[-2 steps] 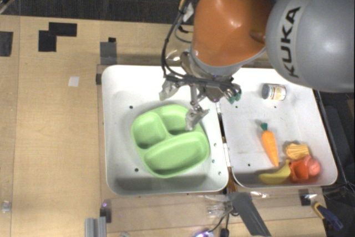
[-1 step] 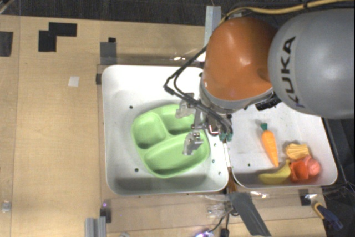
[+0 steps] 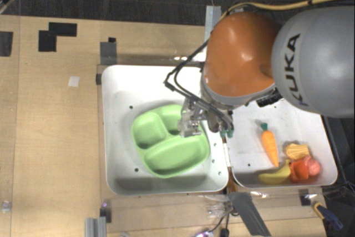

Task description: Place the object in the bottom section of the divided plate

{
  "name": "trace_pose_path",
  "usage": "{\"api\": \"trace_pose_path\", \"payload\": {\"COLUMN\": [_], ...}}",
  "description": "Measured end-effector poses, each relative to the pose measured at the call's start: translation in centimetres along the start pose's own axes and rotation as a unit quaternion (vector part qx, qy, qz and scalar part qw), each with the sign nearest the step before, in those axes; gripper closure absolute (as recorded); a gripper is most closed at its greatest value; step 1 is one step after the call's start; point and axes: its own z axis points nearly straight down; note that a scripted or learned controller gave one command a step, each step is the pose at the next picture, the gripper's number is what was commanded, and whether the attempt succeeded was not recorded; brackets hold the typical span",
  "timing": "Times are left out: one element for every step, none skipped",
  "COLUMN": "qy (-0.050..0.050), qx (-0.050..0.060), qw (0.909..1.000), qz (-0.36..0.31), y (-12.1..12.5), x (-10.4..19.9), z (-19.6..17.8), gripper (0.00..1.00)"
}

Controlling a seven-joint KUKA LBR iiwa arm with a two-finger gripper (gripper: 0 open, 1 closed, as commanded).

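A light green divided plate (image 3: 166, 144) lies in the left white bin (image 3: 119, 119). Its large bottom section (image 3: 175, 155) faces the front, and two smaller sections sit behind it. My gripper (image 3: 190, 124) hangs over the plate's right rear section, close above the rim between the sections. The orange wrist band and grey arm cover the space above it. I see no object between the metal fingertips.
The right white bin (image 3: 319, 130) holds an orange carrot (image 3: 269, 146), a yellow banana (image 3: 275, 176), a red toy fruit (image 3: 305, 168) and a small yellow piece (image 3: 297, 150). A black cable (image 3: 180, 66) loops from the wrist over the left bin's back.
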Motion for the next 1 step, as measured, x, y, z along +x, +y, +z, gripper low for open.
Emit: {"api": "trace_pose_path", "payload": {"qy": [0.001], "qx": [0.001], "qw": [0.9906], "qz": [0.136], "y": [-0.52], "x": [0.49], "z": [-6.08], "gripper": [1.00]}}
